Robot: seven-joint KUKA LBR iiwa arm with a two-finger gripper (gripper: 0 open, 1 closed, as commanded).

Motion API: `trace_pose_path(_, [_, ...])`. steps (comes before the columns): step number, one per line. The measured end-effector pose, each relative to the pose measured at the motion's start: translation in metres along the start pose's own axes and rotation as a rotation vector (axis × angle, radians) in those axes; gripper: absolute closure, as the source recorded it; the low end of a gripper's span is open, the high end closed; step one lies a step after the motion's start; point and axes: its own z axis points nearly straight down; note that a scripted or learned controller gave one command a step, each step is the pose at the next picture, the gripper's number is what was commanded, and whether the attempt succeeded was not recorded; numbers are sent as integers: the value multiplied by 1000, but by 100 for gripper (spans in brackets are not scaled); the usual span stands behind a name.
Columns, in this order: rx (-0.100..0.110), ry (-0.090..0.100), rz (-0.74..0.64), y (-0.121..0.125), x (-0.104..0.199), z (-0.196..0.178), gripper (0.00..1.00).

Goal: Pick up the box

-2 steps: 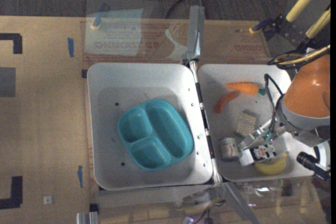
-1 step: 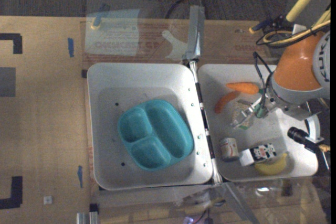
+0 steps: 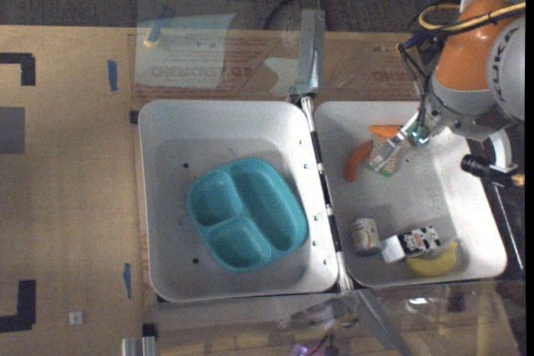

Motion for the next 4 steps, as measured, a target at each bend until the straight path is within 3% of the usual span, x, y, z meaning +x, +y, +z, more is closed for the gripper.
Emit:
trace_pose_path(1, [-2,-7,-2,1,-1,-11,100])
trace_pose_path(2, [-45,-40,252,27,17,-84,100])
trace_pose_path(3, [-40,-38,179,18,19,-50,100])
trace_pose_path(4, [-40,-38,179,18,19,-51,0])
